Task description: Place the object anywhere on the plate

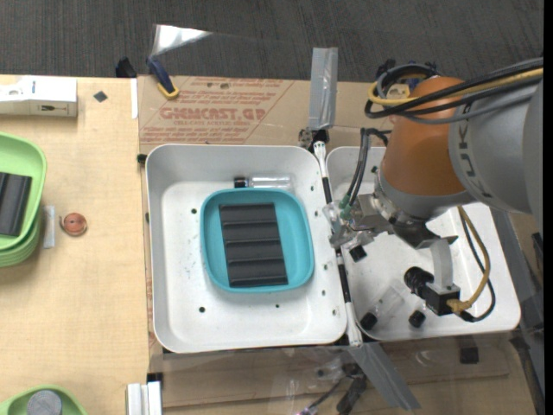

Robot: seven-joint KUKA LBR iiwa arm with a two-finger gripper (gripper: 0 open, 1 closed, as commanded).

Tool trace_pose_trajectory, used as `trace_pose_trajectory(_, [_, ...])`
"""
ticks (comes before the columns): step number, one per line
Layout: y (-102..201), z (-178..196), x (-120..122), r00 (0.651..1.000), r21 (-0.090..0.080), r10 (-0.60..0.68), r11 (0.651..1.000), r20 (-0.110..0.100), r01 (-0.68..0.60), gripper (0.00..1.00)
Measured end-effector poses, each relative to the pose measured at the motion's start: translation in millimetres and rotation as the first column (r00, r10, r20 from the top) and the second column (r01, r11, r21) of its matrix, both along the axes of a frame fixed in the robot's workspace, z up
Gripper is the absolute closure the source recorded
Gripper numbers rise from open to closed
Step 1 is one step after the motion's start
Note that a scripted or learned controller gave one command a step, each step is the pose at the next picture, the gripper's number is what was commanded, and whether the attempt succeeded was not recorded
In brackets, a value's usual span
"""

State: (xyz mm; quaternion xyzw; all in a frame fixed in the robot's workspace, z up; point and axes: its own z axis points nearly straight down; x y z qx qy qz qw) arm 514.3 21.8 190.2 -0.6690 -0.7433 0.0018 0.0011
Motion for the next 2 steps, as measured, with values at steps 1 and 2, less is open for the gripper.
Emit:
trace_pose_trajectory(1, [106.0, -35.2, 54.7, 0.988, -0.001, 0.153, 0.988, 0.000, -0.153, 1.00])
trace_pose_trajectory(2, [105.9, -35.0, 54.8, 0.988, -0.001, 0.153, 0.988, 0.000, -0.153, 0.00])
